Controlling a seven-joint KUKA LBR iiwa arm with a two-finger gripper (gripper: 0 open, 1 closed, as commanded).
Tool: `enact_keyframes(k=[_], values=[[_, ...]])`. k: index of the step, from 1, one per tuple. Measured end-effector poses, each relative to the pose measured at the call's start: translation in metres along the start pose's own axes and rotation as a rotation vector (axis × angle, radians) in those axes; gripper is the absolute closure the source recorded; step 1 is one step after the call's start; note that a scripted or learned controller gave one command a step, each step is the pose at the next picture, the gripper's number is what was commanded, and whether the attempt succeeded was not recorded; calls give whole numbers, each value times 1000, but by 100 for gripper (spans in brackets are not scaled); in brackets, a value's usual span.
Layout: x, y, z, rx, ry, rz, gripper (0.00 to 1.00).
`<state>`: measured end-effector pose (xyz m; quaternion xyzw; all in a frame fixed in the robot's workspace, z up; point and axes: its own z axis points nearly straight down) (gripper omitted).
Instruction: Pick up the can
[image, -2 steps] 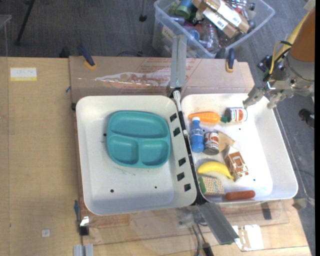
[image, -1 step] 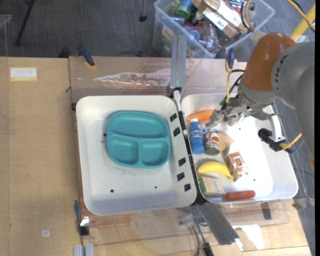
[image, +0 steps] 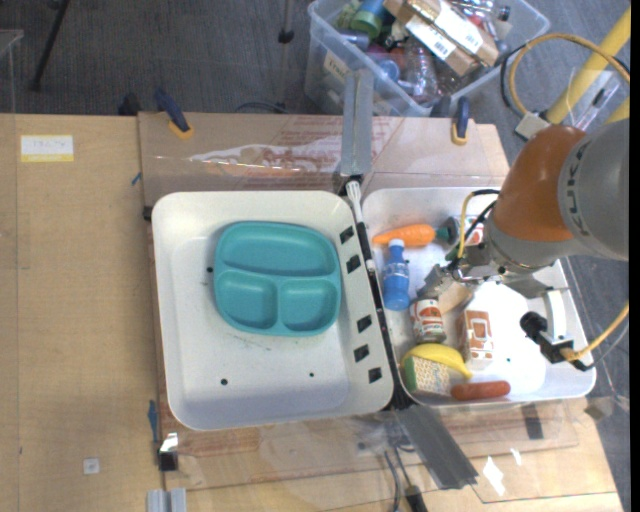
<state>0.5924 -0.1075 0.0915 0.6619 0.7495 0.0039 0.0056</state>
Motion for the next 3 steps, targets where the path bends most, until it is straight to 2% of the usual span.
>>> enact_keyframes(k=[1, 2, 3], values=[[12, -111, -11, 8, 6, -57, 0], [-4, -1, 0, -1, -1, -79, 0], [-30, 70, 2, 7, 1, -60, 0]])
